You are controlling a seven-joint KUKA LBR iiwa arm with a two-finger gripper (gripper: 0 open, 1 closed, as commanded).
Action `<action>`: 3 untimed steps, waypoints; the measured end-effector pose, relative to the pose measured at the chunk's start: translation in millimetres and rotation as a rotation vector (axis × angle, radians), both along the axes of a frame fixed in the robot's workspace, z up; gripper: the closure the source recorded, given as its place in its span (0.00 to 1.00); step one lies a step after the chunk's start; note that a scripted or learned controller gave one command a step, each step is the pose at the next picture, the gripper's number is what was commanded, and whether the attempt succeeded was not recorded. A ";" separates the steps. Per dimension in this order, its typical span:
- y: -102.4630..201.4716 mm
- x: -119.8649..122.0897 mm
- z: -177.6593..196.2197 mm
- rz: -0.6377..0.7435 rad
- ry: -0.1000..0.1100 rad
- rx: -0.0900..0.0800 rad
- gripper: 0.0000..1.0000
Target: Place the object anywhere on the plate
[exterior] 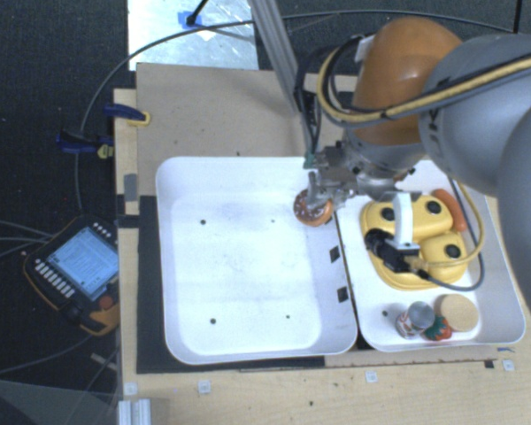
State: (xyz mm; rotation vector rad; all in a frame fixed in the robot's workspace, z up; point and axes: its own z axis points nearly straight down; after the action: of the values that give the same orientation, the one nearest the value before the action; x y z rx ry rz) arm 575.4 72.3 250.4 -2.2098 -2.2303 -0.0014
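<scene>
Gripper (314, 200) low over left bin (186, 326)

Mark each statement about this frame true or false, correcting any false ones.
1. The gripper is above the left bin's right edge. True.
2. A small round brown object sits right at the gripper's tip. True.
3. The yellow object lies in the left bin. False: it lies in the right bin.
4. The arm enters from the left of the view. False: from the right.
5. A handheld controller with a lit screen lies left of the bench. True.
</scene>
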 end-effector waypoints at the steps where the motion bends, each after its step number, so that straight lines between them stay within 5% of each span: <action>1: 45.4 -1.0 -4.3 0.000 -0.002 0.000 1.00; 3: 116.7 -1.7 -21.4 -0.002 -0.002 0.000 1.00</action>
State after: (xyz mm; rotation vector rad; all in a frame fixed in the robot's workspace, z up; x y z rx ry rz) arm 573.7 189.0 229.0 -2.2127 -2.2297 -0.0038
